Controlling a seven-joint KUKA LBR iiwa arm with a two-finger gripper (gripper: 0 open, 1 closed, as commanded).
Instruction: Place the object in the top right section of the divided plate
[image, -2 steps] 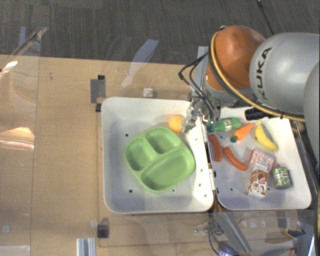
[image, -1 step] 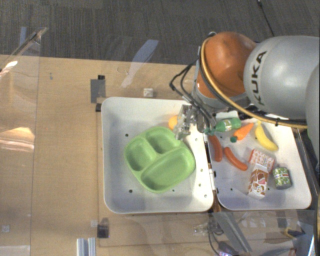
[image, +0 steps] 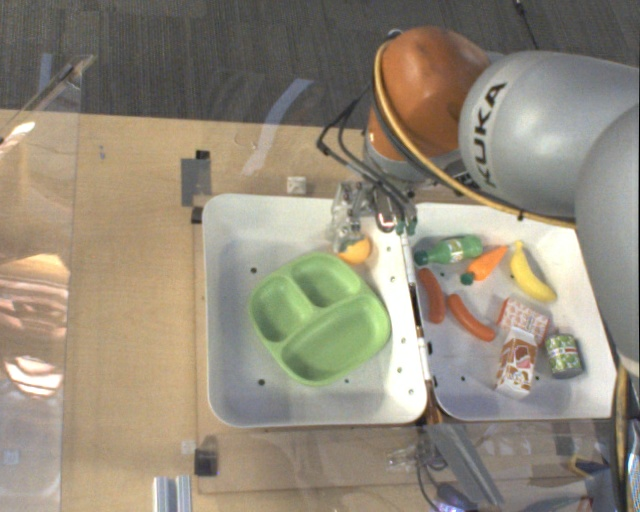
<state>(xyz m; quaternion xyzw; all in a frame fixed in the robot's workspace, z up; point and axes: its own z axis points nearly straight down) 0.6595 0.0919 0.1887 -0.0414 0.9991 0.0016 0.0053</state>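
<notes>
"KUKA" on arm (image: 540, 110). Tool (image: 357, 232) pinching orange object (image: 355, 250) at plate's (image: 318, 318) one o'clock rim, left bin (image: 225, 300). Carton (image: 518, 345) print unreadable.

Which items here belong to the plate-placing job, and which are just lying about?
Job in hand:
- green divided plate, left bin
- small orange object at the pincer, beside the plate's top right section

Lying about, right bin:
- green bottle
- carrot
- banana
- two sausages
- carton
- small green can
</notes>
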